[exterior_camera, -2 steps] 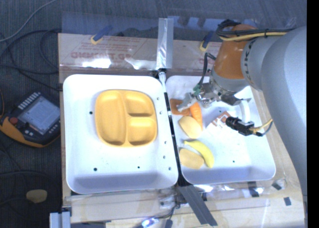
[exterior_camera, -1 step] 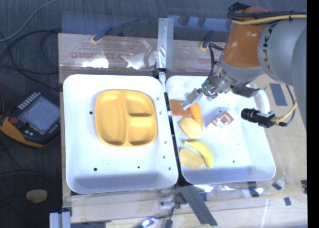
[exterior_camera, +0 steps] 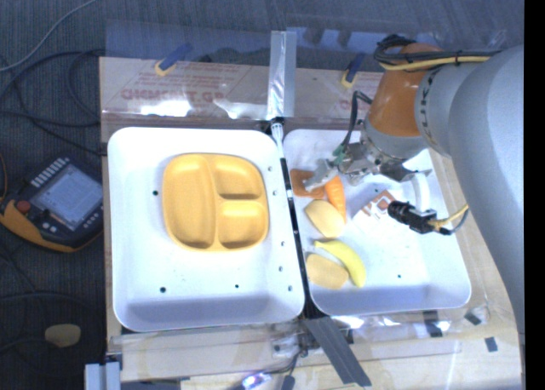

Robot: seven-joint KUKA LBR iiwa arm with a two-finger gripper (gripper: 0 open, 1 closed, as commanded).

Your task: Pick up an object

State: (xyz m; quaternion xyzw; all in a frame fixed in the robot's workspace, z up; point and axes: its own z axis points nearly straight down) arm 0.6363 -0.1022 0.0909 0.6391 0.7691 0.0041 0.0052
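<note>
Down at the front of the right bin [exterior_camera: 443, 290] a yellow banana [exterior_camera: 345, 259] lies curved beside a pale potato-like lump [exterior_camera: 326, 272], the two touching. Just behind them sits a tan wedge, maybe an apple slice [exterior_camera: 324, 217], and above it an orange carrot [exterior_camera: 337, 193] points up toward the gripper [exterior_camera: 345, 161]. A darker orange piece [exterior_camera: 301, 180] lies against the bin's left wall. The gripper hangs low over the far left part of this bin, right over the carrot's upper end; whether it is touching, I cannot tell, nor how its fingers are set. The grey arm [exterior_camera: 485, 99] with its orange band [exterior_camera: 398, 107] comes in from the right. Over in the left bin [exterior_camera: 136, 295] a yellow divided plate [exterior_camera: 215, 201] rests near the middle. A handheld controller [exterior_camera: 55, 201] lies on the carpet well left of the bench.
</note>
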